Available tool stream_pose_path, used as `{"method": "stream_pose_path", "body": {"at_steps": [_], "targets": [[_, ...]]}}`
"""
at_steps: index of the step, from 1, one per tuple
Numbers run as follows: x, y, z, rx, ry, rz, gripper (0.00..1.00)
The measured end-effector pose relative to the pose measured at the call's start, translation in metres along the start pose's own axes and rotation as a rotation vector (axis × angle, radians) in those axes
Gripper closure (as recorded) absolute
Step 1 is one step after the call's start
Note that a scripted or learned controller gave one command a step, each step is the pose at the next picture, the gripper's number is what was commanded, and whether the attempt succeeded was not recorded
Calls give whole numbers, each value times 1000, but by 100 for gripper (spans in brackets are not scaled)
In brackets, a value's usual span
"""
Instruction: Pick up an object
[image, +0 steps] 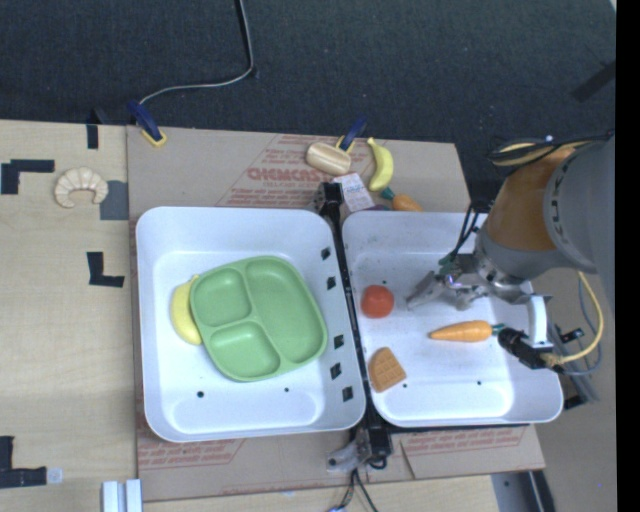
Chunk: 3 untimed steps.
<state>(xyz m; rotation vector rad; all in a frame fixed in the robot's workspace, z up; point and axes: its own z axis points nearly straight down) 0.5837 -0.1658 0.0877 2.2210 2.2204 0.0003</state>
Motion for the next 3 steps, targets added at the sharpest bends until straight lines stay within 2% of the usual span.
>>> {"method": "stream_pose_path", "body": {"at_steps": [1, 2, 3], "targets": [[-40, -40, 0, -5, -3, 0, 0], [13, -14, -1, -3, 1, -3, 0], [-30, -85, 1, -3, -4, 2, 0]]}}
